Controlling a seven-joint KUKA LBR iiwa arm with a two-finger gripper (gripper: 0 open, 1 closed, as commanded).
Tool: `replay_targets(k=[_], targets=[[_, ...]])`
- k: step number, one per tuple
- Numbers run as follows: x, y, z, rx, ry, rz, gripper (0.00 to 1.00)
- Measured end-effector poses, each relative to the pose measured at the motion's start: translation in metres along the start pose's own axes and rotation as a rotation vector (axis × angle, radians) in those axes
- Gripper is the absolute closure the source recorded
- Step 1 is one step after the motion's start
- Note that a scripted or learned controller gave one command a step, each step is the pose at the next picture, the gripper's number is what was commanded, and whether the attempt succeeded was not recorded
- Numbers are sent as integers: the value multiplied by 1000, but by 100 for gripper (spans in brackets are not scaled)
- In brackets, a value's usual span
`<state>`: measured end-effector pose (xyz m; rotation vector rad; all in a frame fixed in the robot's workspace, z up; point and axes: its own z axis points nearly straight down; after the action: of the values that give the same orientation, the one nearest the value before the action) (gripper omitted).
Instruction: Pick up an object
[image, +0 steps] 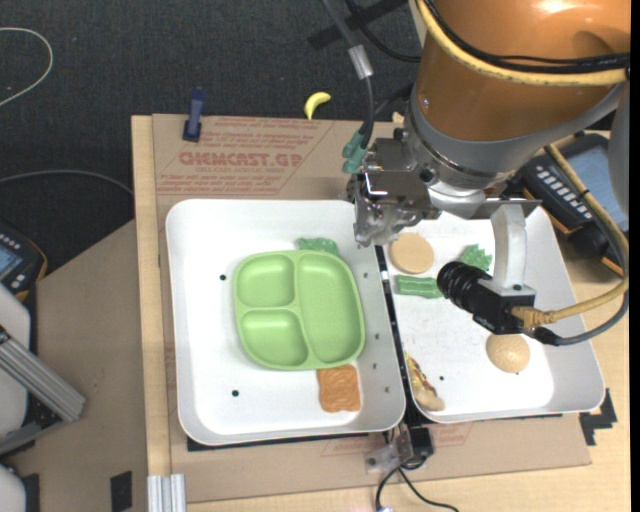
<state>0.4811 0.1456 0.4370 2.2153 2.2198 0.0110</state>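
Observation:
My gripper (372, 228) hangs low over the divider between the two white bins, at the back. Just to its right in the right bin (570, 375) lies a round tan cookie (411, 253). To its left, in the left bin (190, 300), a small green leafy piece (318, 244) sits behind a green divided plate (298, 308). An orange-brown toast piece (339, 388) lies in front of the plate. The right bin also holds a green strip (418, 286), a second green piece (477, 257), a tan bun (508, 352) and a yellow-brown piece (425, 385) at its front left corner.
The arm's orange and grey body covers the back of the right bin, and a black cylinder (478, 293) on it hangs over the bin's middle. Behind the bins, a small yellow banana (317, 102) and a blue object (193, 115) lie by the cardboard's (250, 150) far edge.

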Motion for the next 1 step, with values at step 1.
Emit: replay_targets(k=[1], targets=[[0,1,-10,-3,0,0,100]])
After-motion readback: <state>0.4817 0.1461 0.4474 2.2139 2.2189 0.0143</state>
